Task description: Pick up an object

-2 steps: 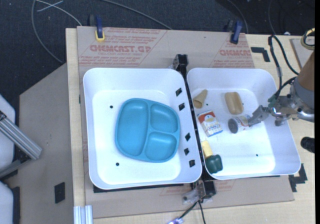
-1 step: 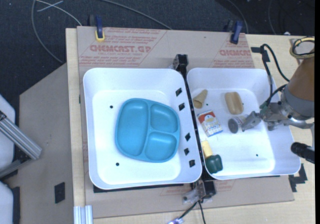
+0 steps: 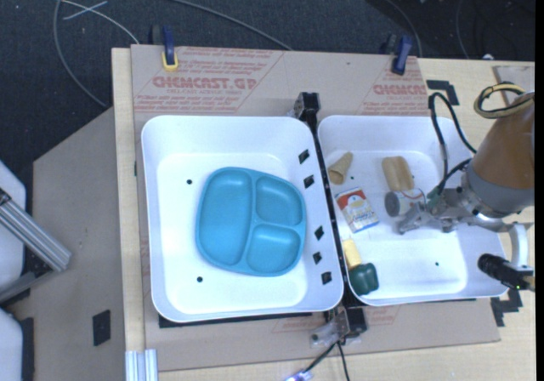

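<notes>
The gripper (image 3: 406,219) is down low in the right bin (image 3: 442,279), roughly at the middle of its floor, reaching in from the bin's right edge under the orange-banded arm (image 3: 508,162). Whether that pincer is open or closed, I cannot tell; from up here it is a grey tangle of metal. No object can be seen inside it, so I would not call anything grasped.

Just beside the tip, toward the bin's far edge, sits a small grey cylinder (image 3: 393,202), touching or nearly touching the metal. That looks like the likeliest target. Here is the danger: if the tip lands beside the cylinder and not around it, a round piece like that may simply roll off.

Next out, a tan block (image 3: 397,173) lies just beyond the cylinder, toward the far edge. A nudged cylinder could wedge against it, or the pincer could catch both and drop both.

Further toward the bin's left edge lies a red and white card (image 3: 358,209), flat on the floor and probably hard to get under. A tan cone (image 3: 340,167) rests near the far left corner, and a yellow and green bottle (image 3: 358,269) lies near the near left corner, tight to the wall, where there is little room to close.

The left bin (image 3: 170,158) holds a blue divided plate (image 3: 251,221), well apart from the action.
</notes>
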You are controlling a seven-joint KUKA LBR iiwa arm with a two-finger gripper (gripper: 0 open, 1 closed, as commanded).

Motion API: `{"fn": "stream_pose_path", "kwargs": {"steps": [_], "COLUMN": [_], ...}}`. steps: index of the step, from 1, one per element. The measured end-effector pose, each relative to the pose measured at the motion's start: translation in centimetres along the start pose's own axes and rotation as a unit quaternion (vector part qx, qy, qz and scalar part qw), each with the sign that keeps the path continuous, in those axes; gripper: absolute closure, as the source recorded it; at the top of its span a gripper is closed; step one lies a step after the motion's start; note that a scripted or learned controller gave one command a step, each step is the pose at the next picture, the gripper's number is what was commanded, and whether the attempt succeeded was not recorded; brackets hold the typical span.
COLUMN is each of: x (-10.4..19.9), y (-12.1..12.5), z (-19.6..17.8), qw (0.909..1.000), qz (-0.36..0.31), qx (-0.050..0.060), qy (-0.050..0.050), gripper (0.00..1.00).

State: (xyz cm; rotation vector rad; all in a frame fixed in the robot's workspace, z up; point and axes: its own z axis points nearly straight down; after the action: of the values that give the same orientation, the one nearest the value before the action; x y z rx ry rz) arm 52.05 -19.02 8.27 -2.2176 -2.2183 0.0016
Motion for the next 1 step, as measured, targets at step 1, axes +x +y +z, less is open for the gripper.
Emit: {"fn": "stream_pose_path", "kwargs": {"steps": [1], "x": [-0.04], "y": [0.10], "z": [-1.32], "qw": [1.0000], "qz": [0.000], "qx": [-0.002], "qy": [-0.001], "gripper": [1.00]}}
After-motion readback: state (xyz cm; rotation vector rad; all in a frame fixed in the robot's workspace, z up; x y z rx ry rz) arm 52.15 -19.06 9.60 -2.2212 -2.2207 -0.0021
